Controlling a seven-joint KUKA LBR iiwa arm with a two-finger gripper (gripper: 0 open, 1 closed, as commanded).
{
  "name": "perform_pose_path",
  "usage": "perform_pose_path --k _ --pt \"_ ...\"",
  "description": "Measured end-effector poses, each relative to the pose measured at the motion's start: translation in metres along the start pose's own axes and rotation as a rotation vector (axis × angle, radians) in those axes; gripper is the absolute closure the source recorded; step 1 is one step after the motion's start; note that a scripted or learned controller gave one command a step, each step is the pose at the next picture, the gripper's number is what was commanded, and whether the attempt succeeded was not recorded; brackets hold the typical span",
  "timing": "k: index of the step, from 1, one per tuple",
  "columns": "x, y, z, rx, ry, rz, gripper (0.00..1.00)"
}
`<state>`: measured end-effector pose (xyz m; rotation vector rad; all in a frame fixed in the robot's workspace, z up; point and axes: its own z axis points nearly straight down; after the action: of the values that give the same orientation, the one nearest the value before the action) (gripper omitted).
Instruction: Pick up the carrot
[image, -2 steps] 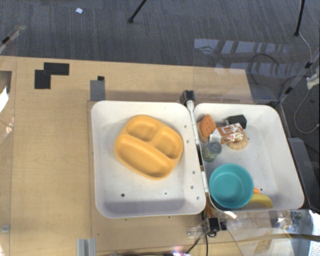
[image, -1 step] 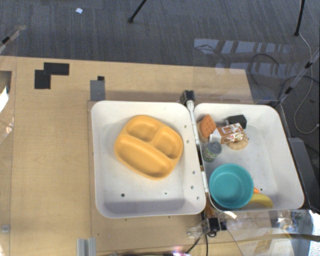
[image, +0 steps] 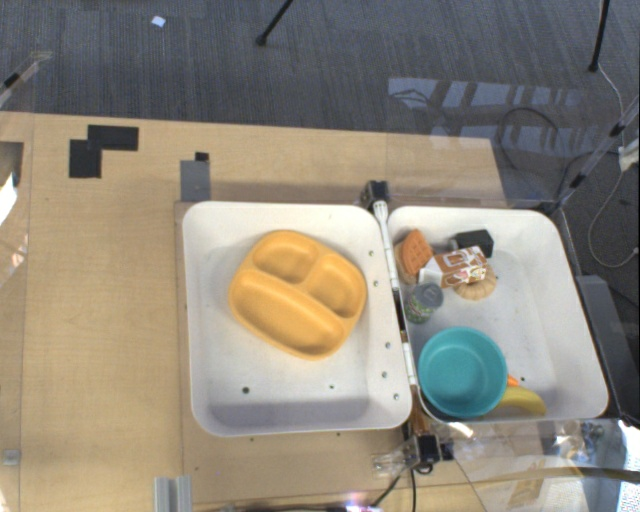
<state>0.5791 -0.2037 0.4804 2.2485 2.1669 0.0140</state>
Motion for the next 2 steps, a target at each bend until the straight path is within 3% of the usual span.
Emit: perform_pose_path --k 1,2 --pt "0.022 -0.093 0.024 0.012 0.004 0.141 0.00" --pt "0.022 -0.090 0.011 0.002 0.001 0.132 1.00"
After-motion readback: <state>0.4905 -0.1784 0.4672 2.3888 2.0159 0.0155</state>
